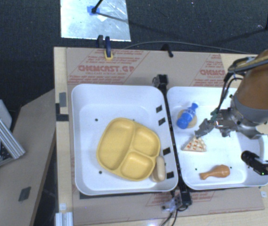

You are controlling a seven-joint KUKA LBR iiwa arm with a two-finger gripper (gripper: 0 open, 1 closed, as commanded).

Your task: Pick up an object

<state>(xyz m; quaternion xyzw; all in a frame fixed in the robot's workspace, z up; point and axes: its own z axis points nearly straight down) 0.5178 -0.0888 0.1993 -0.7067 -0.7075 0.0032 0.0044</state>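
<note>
Pizza slice, a toy, lies flat on the floor of the right bin, near its left-centre, and is judged the likeliest pick since the gripper sits just above and beside its top corner. Gripper approx. over the slice, not round it; whether its tips are spread or pressed together I cannot tell, the view being too small and dark there. Nothing is seen between them, so no hold is recorded. Arm reaches in from the right at a low slant, presumably to come down on the slice. Count, right bin: 1 pizza slice, 1 blue bottle just up-left of the gripper, 1 drumstick near the front wall, well apart from the slice. Count, left bin: 1 yellow divided tray, 3 compartments, set askew; 1 pale bread roll touching the tray's right front edge. Items total 5, bins 2. All lie loose, prob. dropped in at random.
</note>
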